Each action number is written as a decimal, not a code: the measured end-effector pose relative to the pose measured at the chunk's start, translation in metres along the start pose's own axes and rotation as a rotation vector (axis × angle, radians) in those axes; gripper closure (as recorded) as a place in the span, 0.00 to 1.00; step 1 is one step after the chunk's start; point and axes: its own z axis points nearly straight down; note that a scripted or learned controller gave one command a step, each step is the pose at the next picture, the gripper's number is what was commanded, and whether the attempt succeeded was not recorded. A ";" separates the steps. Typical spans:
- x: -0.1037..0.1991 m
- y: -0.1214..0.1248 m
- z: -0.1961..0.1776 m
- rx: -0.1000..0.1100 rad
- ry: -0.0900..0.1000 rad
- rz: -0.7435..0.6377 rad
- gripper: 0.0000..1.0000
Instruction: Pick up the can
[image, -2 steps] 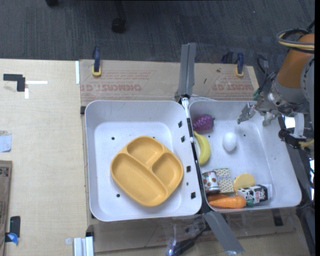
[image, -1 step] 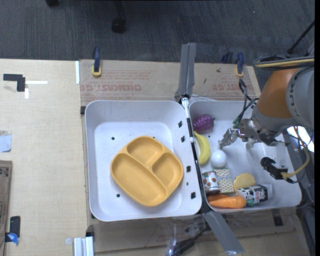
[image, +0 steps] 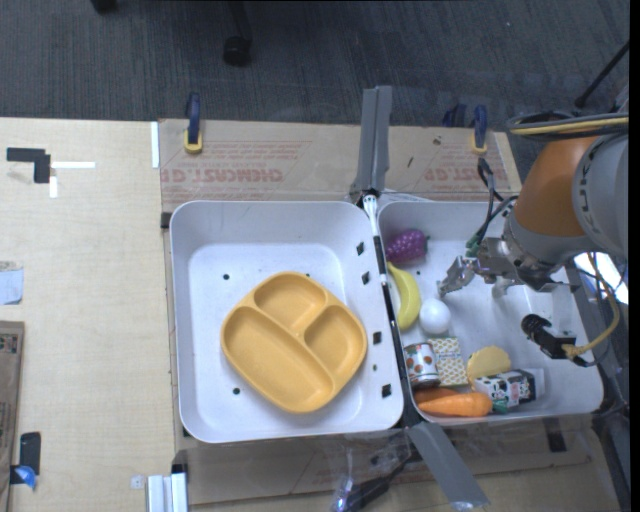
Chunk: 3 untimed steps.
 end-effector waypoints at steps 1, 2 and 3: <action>0.002 0.070 -0.001 -0.002 -0.001 -0.036 0.00; 0.034 -0.028 0.000 -0.002 -0.002 -0.247 0.00; 0.021 0.065 0.000 0.000 -0.001 -0.054 0.00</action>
